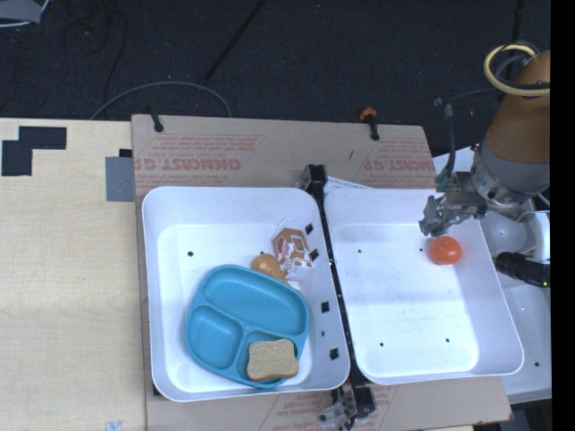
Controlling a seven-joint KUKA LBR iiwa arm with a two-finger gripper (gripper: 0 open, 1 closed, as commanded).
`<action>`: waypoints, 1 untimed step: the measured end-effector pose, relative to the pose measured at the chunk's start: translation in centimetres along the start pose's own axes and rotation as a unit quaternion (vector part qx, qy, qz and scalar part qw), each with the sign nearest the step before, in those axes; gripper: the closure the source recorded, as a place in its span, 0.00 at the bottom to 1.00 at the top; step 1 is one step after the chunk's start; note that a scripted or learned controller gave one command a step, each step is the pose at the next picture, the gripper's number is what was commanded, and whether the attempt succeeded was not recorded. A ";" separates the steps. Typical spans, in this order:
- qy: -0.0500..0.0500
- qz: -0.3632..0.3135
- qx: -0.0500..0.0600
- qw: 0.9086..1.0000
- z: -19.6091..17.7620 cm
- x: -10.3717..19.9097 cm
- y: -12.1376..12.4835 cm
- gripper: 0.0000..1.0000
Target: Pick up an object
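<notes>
An orange-red ball (445,250) lies in the right bin (422,348), near its far right corner. My gripper (437,221) hangs at the end of the grey arm just above and to the left of the ball, close to it, and the ball looks to be resting on the bin floor. In the left bin (171,241) a blue divided plate (229,317) carries a slice of bread (272,360). A small yellow-orange item (266,265) and a brown-and-white patterned packet (293,249) lie beside the plate's far edge.
A black divider (325,268) runs between the two bins. Cardboard (269,155) lies under the bins. The arm's orange band (521,124) rises at the right, with white hardware (530,241) beside the right bin's rim.
</notes>
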State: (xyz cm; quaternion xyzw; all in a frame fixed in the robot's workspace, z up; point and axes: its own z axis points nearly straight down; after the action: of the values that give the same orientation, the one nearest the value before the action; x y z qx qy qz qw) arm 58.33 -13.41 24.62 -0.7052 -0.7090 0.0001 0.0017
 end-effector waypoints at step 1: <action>0.000 0.000 0.000 1.000 -0.5 4.9 0.9 1.00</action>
State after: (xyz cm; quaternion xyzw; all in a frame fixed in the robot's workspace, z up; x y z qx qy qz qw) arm 59.19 -8.46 25.13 -0.7054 -0.7088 0.0000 0.0013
